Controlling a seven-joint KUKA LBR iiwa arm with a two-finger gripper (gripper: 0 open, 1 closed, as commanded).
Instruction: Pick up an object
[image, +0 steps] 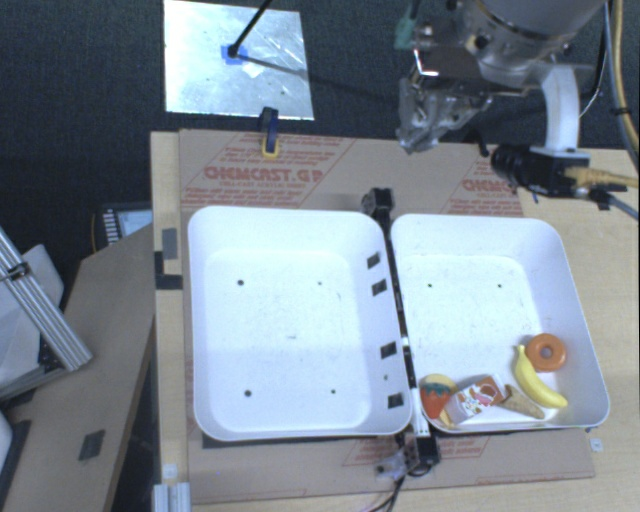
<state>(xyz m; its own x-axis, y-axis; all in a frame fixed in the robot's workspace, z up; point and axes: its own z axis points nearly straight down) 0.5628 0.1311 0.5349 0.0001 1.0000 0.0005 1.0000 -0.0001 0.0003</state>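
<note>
1. Camera view shows the objects in the right bin (560, 262), all gathered at its near edge: a banana (536, 377), an orange ring (546, 351) touching the banana's upper end, a small carton (474, 399), a brown wedge (523, 403) and a round orange-red fruit (436, 393) in the near left corner.

2. My gripper (424, 122) hangs above the cardboard behind the bins, near the far end of the divider (393, 290) between them. I cannot tell how it stands, and I see nothing in it.

3. From my gripper, the pile lies toward the viewer and to the view's right, well apart, across the whole depth of the bin.

4. The banana's long axis runs from the ring down toward the near right corner, at a slant. I judge I must close across this axis.

5. The left bin (215, 300) has no objects in it, so I judge my move goes to the right bin.

6. The objects touch each other, so I judge a neighbour may get pushed.
</note>
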